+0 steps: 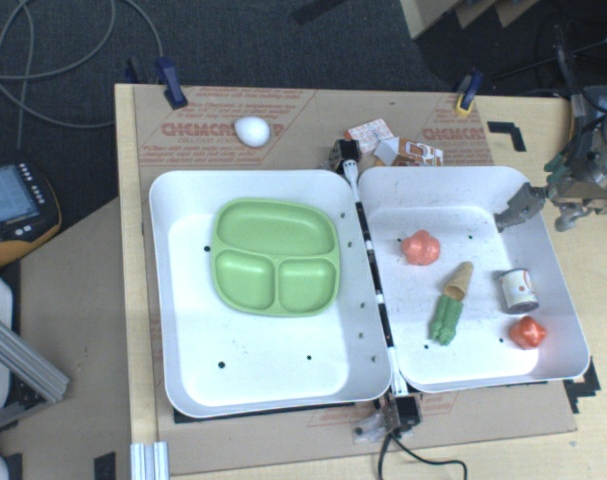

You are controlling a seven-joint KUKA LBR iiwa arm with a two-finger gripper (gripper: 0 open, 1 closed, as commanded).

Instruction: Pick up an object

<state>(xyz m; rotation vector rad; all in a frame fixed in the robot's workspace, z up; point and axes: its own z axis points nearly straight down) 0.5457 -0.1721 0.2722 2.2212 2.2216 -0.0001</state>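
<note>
The right bin (pixel 483 368) holds several small items: a pink-red round piece (pixel 420 248), a green toy vegetable with a tan tip (pixel 448 308), a small silver can lying on its side (pixel 518 289), and a red round piece (pixel 527 333). My gripper (pixel 541 213) hangs over the bin's upper right corner, with its fingers spread open and nothing between them. It is up and to the right of the can and well right of the pink-red piece.
The left bin (pixel 183 348) holds a green divided plate (pixel 276 256). On the bench behind the bins lie a white egg-shaped object (pixel 251 130) and some small packets (pixel 388 146). Blue clamps (pixel 169 80) grip the bench's back edge.
</note>
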